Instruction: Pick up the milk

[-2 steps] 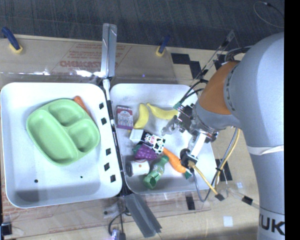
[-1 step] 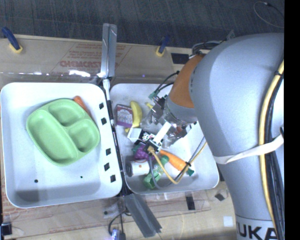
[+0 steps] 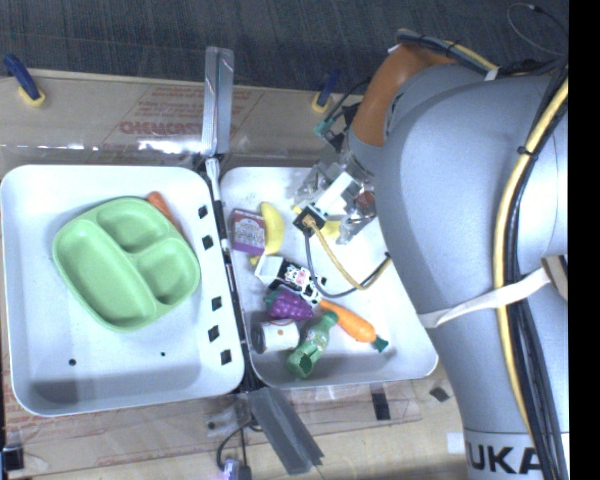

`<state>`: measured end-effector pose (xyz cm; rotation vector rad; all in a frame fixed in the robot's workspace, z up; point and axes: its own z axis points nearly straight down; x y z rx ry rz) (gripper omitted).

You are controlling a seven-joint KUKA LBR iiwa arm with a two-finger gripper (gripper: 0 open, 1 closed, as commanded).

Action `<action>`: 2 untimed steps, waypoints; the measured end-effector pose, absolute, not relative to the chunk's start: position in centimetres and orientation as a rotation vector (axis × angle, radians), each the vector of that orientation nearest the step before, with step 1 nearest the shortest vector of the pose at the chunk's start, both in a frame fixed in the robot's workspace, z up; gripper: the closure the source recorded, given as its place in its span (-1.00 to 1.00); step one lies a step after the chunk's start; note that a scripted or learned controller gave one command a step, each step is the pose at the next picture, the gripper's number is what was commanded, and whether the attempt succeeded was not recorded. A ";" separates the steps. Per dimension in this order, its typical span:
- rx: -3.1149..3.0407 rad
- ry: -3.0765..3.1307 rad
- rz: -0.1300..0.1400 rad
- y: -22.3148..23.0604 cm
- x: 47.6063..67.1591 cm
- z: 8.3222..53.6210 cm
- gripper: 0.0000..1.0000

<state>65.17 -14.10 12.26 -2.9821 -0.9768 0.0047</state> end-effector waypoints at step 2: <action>-3.079 -0.595 0.009 -18.5 58.9 15.5 -1.00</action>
